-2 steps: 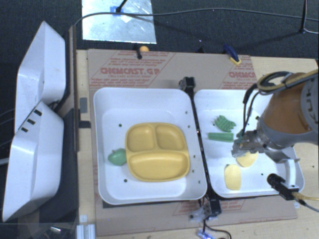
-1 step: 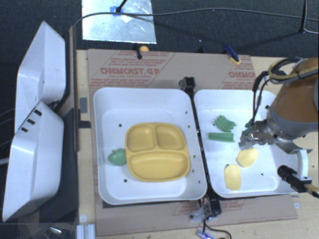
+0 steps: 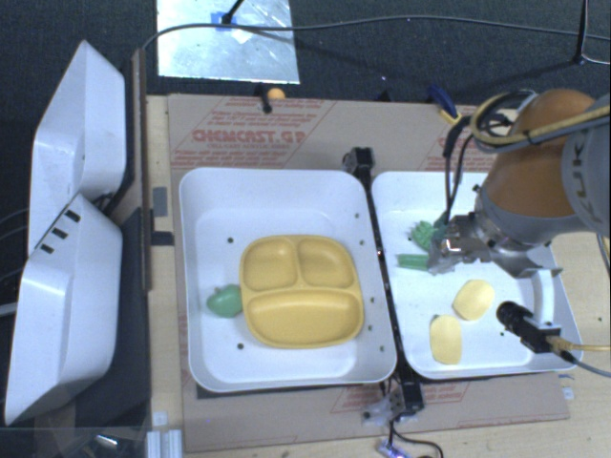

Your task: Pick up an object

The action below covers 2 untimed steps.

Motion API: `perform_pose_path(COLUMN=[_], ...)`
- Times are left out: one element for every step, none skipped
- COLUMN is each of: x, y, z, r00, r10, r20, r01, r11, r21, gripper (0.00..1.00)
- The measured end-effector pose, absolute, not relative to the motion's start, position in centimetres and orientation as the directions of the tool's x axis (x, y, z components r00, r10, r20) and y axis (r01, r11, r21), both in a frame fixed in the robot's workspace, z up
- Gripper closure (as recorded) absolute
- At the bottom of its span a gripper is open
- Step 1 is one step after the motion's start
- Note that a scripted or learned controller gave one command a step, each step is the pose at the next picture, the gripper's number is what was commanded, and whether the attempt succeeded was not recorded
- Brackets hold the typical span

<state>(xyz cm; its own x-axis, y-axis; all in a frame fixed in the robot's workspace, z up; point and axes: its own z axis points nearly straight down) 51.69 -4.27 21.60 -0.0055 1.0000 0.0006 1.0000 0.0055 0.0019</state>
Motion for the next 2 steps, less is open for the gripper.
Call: perform_pose_path(x=[52.8,53.2], y=[1.3,6.6], z=[22.7,23.4], r00=[-0.006,-0.005], r10=[1.0,1.0], r20=[0.001,0.0], r01=[1.0,1.0], r11=[0.006,0.005], r21=[0.001,0.001], gripper=[1.0,1.0])
